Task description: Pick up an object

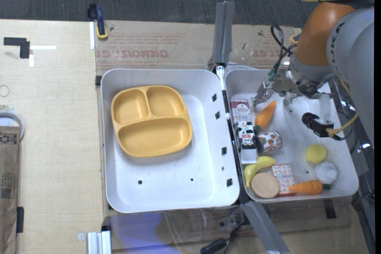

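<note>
Orange and tapered, the toy carrot [265,113] I'm after lies on the floor of the right bin [342,134], just below my gripper [275,92], whose fingers stand apart around nothing, so the whole lift remains undone.

Arm [333,38] low, gripper [275,95] downward

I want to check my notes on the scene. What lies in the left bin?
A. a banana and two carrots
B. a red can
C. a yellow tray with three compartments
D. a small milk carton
C: the yellow divided tray sits alone in the left bin, while the banana, carrots and cartons lie in the right bin.
</note>
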You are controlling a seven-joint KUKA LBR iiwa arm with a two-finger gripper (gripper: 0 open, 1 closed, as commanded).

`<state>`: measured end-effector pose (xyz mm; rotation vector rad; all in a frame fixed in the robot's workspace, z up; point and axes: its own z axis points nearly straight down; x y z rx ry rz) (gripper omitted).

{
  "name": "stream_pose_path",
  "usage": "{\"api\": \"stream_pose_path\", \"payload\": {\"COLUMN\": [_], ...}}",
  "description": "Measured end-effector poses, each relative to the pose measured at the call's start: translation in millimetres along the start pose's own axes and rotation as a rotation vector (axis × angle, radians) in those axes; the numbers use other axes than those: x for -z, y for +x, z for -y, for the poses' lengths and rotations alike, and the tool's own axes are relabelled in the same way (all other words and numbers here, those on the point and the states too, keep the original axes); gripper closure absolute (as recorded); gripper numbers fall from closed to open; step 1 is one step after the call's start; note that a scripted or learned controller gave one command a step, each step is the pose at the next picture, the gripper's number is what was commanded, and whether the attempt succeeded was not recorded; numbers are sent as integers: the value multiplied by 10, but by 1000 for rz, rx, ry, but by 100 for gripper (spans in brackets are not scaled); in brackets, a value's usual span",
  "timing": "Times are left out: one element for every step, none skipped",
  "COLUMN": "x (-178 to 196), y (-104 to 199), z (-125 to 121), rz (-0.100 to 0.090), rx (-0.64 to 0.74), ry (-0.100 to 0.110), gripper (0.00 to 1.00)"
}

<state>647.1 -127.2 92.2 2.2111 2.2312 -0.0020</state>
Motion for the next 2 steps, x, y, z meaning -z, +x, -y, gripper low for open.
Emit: {"api": "stream_pose_path", "payload": {"x": [94,1491], "y": [-9,713], "z": [-2,-127], "rz": [1,0], "rx": [-1,97], "ry": [0,0], "gripper": [100,100]}}
